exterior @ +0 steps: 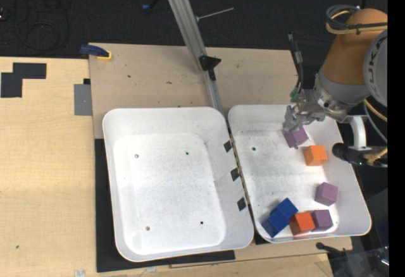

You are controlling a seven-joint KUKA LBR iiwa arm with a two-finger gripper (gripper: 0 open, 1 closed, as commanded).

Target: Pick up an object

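Gripper (295, 123) sits right-centre of frame in the right bin (269, 171), directly over a matte purple cube (295, 137), tilted cornerwise. Grip state: can't tell.

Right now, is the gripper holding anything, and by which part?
Cannot be told. The gripper sits right over the top of a purple block in the right bin, but a hold is not visible.

Left bin (126, 136) floor open; right bin (266, 168) centre free, blocks (302, 219) crowd near corner.
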